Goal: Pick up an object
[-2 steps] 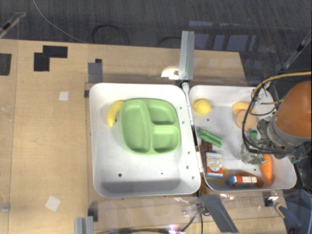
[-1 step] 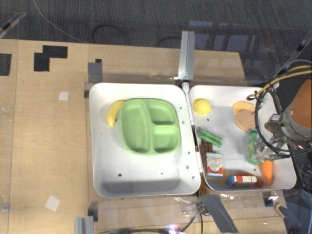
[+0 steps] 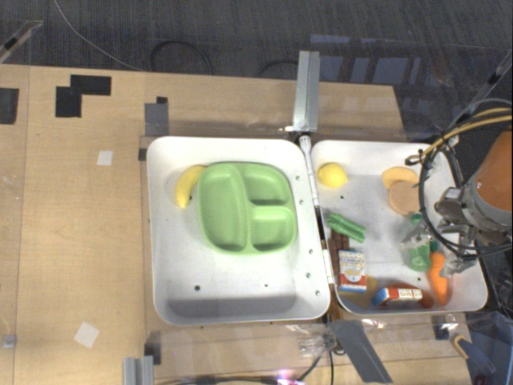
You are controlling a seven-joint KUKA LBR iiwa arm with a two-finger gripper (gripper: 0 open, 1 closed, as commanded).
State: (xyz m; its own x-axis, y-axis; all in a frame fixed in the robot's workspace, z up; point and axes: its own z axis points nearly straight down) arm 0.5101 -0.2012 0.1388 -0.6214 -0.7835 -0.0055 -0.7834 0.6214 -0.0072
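Beneath claw [image 3: 429,251], right bin [image 3: 365,155] is seen holding green item [image 3: 419,255] and carrot [image 3: 438,277] close beside it. Claw's spread cannot be told. Further left: green packet [image 3: 346,227], small carton [image 3: 351,269], lemon [image 3: 332,175]. Boxed item [image 3: 398,296] below; label unreadable. Far left, other bin [image 3: 168,239] holds green divided tray [image 3: 244,207], banana [image 3: 187,185].

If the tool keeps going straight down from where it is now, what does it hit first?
Probably the green item right under the tool, beside the carrot in the right bin; depth is hard to judge from above.
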